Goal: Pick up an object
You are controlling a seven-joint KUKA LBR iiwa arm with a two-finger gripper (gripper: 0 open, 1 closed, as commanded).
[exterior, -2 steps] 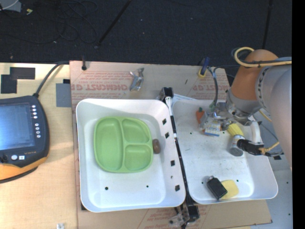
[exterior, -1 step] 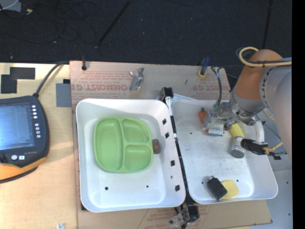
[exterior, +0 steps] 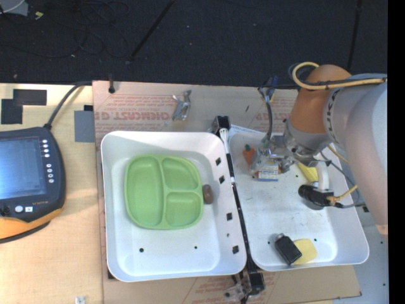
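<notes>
A cardboard-topped bench (exterior: pixel 152 103) bears two white bins (exterior: pixel 117 233), side by side.

Bench under a dark backdrop

Black floor (exterior: pixel 190 30) with loose cables spans twelve o'clock; brown cardboard sheet (exterior: pixel 145 109) covers the wooden benchtop (exterior: pixel 38 258); a handheld control pendant (exterior: pixel 28 176) lies at nine o'clock.

Grey arm with orange band (exterior: pixel 342 116): cut off at right edge. Small colourful object under its wrist (exterior: pixel 267 170): partly covered, unidentifiable. Black-screened handheld pendant (exterior: pixel 25 176): cropped left.
</notes>
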